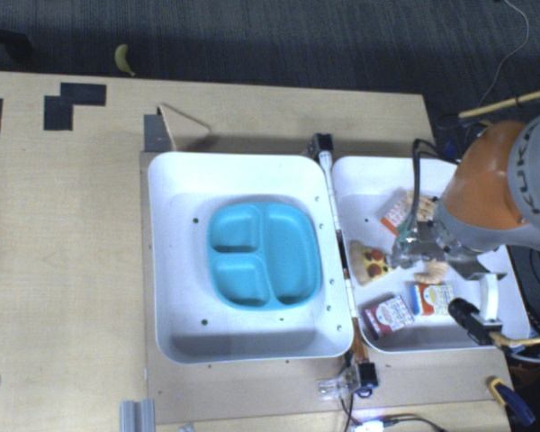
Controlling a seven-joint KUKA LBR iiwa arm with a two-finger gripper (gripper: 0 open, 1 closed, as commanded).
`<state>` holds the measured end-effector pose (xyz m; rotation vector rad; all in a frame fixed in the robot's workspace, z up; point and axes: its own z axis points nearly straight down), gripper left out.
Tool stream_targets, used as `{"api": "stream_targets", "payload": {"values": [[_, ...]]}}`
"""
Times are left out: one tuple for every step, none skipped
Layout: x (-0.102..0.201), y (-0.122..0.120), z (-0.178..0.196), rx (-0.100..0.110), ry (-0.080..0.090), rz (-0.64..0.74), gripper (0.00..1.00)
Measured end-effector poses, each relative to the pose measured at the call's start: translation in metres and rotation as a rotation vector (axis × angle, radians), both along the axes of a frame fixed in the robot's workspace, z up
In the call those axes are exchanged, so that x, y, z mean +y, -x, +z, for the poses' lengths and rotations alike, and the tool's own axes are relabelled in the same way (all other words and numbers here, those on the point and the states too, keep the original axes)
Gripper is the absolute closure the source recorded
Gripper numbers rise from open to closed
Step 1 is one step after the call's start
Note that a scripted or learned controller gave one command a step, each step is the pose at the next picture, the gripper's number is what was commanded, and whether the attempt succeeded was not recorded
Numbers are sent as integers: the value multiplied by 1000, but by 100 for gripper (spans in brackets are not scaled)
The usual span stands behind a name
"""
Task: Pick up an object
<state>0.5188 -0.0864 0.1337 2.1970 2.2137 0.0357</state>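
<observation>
The end effector [412, 248] is lowered into the right bin [360, 180] among small packets; its opening cannot be told. A blue tray [263, 254] is seated in the left bin [175, 196].

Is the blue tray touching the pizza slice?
Apart. The camera view shows the blue tray in the left bin and the pizza slice in the right bin, with both bin walls between them.

A pizza slice [371, 263], a dark red carton [389, 315] and small boxes [429, 297] lie in the right bin [355, 183].
</observation>
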Motion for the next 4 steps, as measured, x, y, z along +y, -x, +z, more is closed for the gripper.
{"api": "stream_targets", "payload": {"values": [[0,0,0,0,0,0,0],[1,-1,11,-3,-1,3,100],[-36,-94,36,27,2,-2,100],[-36,-93,36,29,1,-2,0]]}}
